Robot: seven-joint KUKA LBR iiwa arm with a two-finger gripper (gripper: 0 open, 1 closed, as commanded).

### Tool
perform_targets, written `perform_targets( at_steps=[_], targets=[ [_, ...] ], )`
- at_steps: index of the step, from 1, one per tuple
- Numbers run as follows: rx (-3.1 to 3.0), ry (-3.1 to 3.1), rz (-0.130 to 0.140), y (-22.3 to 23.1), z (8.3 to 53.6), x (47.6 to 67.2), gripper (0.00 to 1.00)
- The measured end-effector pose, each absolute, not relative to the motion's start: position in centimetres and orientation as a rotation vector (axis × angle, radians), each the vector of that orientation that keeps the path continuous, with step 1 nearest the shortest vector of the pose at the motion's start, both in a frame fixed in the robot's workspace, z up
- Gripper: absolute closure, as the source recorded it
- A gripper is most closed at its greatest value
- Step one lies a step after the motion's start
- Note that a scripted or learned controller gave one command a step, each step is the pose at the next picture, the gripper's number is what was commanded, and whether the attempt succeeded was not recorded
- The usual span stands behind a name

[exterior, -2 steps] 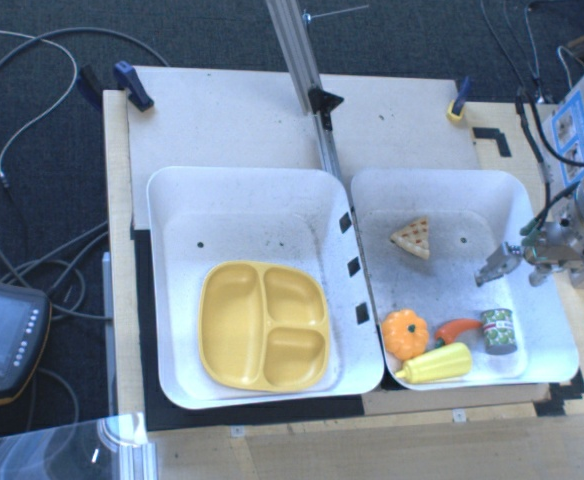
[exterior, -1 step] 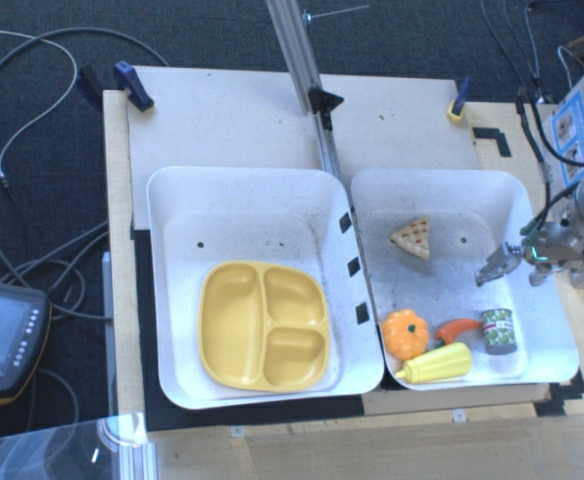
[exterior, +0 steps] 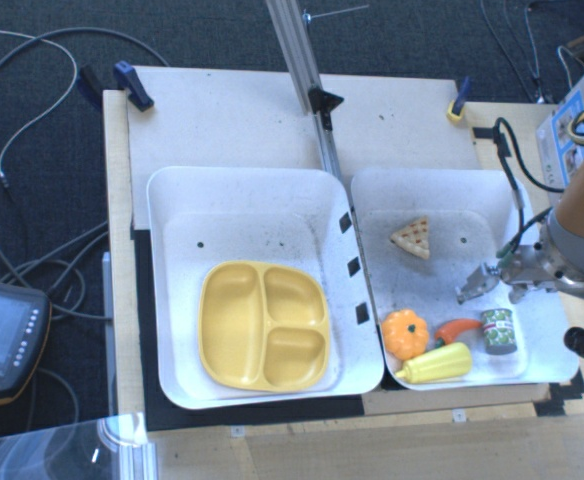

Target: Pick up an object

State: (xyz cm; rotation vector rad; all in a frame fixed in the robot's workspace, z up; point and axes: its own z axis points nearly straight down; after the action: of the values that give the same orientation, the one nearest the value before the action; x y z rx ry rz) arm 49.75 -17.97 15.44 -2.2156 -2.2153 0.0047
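Hovering low in the right bin (exterior: 442,183), fingers (exterior: 472,286) look spread, pinching nothing. Could easily clip the green can (exterior: 498,330) and knock it sideways.

Right bin (exterior: 372,203), upper half: bare floor, open from above, with the pizza slice (exterior: 412,238) alone near its middle.
Right bin, near edge: crowded; pumpkin (exterior: 405,333), corn cob (exterior: 438,364), carrot (exterior: 459,327) and green can (exterior: 498,330) lie close together, the corn against the front wall.
Gripper (exterior: 487,280): low over the right bin, just above the can and carrot.
Left bin (exterior: 162,218): the yellow divided plate (exterior: 265,324) fills the front; the back strip is bare.
Between bins: slanted metal pole (exterior: 297,43) and raised rims.
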Motion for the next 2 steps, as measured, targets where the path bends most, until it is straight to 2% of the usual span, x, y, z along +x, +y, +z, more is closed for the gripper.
perform_targets(
  at_steps=[1,2],
  targets=[
    [-2.217,-2.216,0.003,-18.5,11.0,49.8,0.00],
    [-2.217,-2.217,0.002,-18.4,9.1,49.7,0.00]
  ],
)
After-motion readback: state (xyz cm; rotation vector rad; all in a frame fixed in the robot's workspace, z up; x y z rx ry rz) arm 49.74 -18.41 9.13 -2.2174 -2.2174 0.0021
